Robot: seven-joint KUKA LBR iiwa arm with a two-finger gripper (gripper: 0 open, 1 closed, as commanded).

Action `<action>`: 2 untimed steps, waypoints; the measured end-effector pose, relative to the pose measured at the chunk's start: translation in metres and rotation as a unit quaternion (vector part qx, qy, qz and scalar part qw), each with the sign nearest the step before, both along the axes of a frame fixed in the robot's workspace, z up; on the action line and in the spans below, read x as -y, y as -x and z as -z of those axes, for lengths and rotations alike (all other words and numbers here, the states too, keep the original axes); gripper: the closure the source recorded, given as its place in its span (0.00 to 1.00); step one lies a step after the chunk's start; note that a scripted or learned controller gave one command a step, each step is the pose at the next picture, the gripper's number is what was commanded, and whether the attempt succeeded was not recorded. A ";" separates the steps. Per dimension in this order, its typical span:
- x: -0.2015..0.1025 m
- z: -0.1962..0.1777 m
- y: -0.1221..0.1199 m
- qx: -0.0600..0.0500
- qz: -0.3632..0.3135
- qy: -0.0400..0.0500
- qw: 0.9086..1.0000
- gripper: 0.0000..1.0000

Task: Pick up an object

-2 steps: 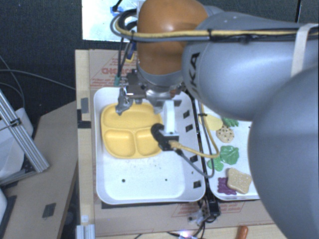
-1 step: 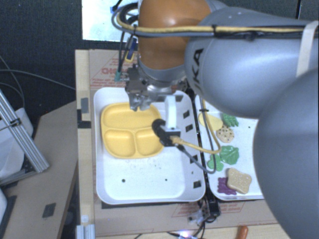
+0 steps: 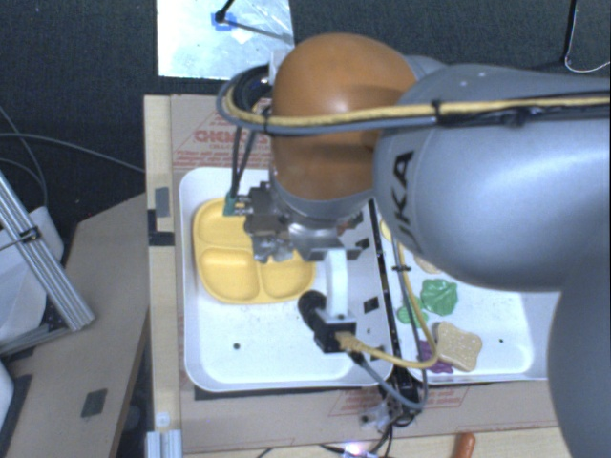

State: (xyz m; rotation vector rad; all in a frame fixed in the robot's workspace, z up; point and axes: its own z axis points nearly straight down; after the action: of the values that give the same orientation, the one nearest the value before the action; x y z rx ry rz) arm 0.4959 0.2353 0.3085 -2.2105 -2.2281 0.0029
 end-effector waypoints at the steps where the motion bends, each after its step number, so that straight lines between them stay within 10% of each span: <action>1: 0.002 0.066 -0.064 0.002 0.004 0.001 1.000 1.00; 2: 0.001 0.059 -0.030 0.000 0.002 0.000 1.000 1.00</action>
State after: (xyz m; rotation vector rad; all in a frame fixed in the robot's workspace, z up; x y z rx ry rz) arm 0.5263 0.2345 0.2492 -2.2166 -2.2232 0.0024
